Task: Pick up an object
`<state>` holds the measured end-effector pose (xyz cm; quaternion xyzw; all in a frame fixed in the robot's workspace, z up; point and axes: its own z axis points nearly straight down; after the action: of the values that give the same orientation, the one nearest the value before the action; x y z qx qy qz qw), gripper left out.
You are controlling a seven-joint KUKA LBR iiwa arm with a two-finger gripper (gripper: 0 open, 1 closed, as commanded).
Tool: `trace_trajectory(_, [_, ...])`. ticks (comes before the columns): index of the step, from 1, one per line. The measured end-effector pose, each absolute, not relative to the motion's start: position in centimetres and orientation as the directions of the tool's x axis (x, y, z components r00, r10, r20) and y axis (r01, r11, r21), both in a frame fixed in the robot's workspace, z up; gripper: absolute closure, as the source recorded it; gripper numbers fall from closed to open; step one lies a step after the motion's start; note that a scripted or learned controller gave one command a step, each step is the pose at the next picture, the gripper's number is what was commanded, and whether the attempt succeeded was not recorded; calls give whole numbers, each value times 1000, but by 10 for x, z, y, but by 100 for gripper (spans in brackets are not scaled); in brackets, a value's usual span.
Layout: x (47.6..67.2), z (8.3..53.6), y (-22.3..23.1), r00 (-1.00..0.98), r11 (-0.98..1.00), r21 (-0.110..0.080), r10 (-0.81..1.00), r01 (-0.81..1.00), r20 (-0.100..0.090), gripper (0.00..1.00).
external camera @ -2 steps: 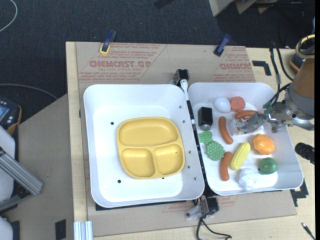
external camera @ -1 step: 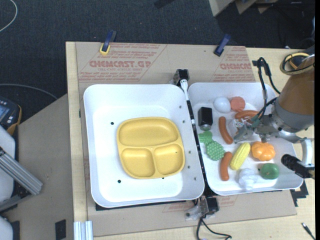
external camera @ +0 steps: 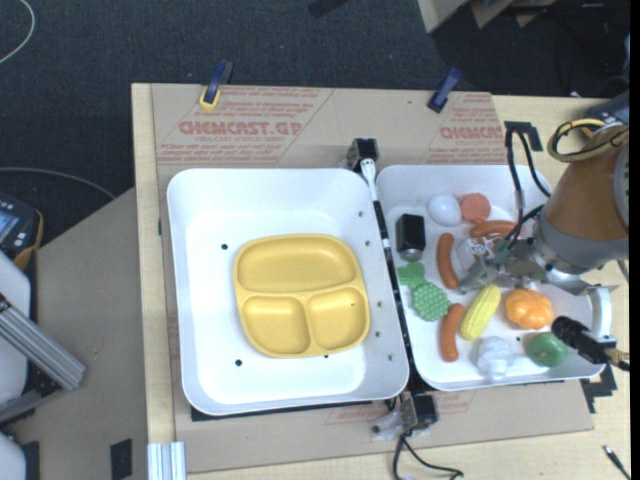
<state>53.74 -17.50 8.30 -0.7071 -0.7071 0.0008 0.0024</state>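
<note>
Toy food fills the right bin [external camera: 420, 183], and the jaws [external camera: 490, 258] sit low among it, near the bin's middle. Whether they are spread or pressed together cannot be told: the metal tip is a blur of small parts, and nothing can be made out between them. Just below the jaws lies a yellow corn cob [external camera: 481, 309], tilted, very close to the tip or touching it. An orange fruit [external camera: 528, 309] lies just beside the cob, on the arm's side. A red sausage [external camera: 446, 260] lies just left of the jaws, and a second sausage [external camera: 451, 330] lies further down, past a green dotted piece [external camera: 429, 300]. Above the jaws rest a white egg [external camera: 443, 208] and a pinkish round piece [external camera: 475, 207], touching each other. A black block [external camera: 410, 234] stands further left, near the bin's inner wall. A green round piece [external camera: 546, 349] and a white crumpled lump [external camera: 493, 357] lie at the bin's near edge.

The arm [external camera: 590, 213] reaches in from the right, its orange band above the wrist. The left bin [external camera: 200, 298] holds a yellow divided plate [external camera: 300, 293], well apart from the jaws. Both bins rest on the table [external camera: 155, 168].
</note>
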Motion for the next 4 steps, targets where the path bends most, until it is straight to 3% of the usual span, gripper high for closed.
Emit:
trace_trajectory(1, [538, 95, -176, 1, -1, 0, 1000, 1000, 0, 100])
trace_trajectory(4, [541, 228, -174, -1, 1, 8, 1000, 1000, -3, 100])
